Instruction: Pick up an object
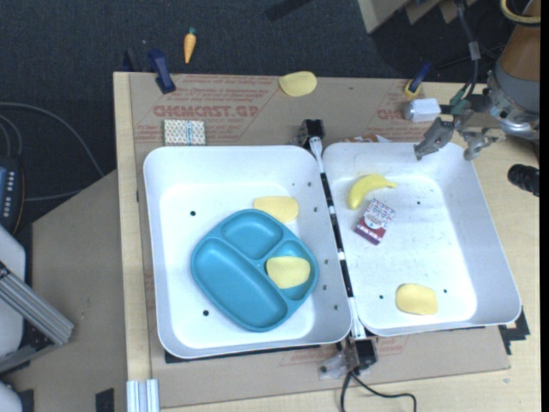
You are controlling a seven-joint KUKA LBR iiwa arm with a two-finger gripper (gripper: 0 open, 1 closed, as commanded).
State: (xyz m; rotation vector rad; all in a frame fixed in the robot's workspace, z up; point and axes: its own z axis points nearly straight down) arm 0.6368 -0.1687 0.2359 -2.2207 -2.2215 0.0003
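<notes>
Gripper (453, 142) hangs over the top right corner of the right bin (480, 221), fingers apart, nothing between them. One fingertip (424, 150) points down-left over the rim, the other sits to the right.

Nearest thing: a banana (369, 187), yellow, curved, lying flat on the bin floor below and left of the fingers, apart from them. Just beneath it, a small red-and-white packet (375, 221), tilted, corner close to the banana. Further down the same bin, a yellow lemon-like lump (416, 299) near the bottom rim, well apart.

Nothing lies between fingers and banana.

Far left of the fingers, the left bin (163, 230) holds a blue divided plate (232, 273) with a yellow piece (288, 270) in one compartment, and another yellow piece (276, 208) beside the plate's upper edge.
</notes>
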